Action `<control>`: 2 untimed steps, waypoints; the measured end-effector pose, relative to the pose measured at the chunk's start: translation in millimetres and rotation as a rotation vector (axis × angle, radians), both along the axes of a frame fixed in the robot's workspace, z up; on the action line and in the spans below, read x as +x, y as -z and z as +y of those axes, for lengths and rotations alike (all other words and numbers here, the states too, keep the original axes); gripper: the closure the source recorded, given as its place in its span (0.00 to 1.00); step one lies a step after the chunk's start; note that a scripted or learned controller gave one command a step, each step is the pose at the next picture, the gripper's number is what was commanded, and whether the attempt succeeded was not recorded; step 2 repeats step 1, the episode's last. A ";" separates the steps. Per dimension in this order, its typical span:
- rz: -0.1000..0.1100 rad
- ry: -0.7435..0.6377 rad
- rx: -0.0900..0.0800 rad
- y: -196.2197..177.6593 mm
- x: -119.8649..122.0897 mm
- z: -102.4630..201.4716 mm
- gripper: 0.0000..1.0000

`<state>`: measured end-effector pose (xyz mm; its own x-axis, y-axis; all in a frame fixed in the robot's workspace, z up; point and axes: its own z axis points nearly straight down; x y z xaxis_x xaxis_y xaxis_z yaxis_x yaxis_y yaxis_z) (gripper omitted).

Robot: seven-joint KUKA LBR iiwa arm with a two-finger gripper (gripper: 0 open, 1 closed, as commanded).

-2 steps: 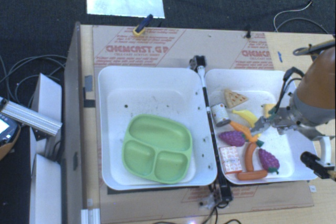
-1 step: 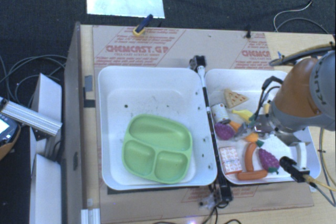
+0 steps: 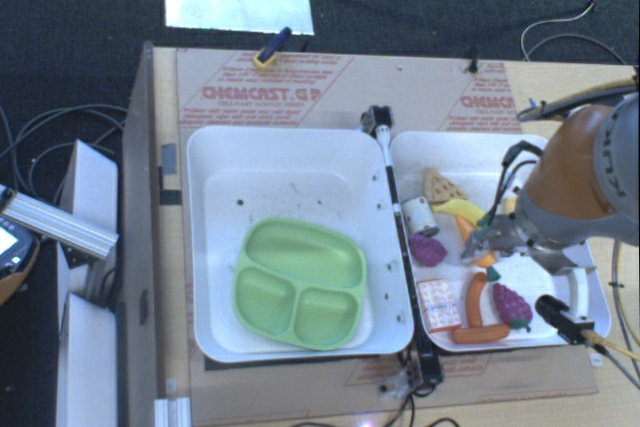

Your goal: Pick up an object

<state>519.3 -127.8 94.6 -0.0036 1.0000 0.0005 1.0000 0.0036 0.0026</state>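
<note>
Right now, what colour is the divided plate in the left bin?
Light green plate, clearest in the camera view.

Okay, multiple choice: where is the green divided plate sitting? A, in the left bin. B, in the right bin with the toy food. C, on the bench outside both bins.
A: the green divided plate lies in the left bin; the toy food is in the right bin.

1. The arm (image 3: 590,180) has grey rounded casings with a broad orange band above the wrist.
2. A thin black cable loops along its left side.
3. The gripper (image 3: 482,240) is small, dark and metallic.
</note>
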 end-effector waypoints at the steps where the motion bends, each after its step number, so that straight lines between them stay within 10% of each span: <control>1: -0.001 -0.001 0.000 -90.2 -19.7 73.5 1.00; 2: -0.001 -0.001 0.000 -90.2 -19.7 73.5 1.00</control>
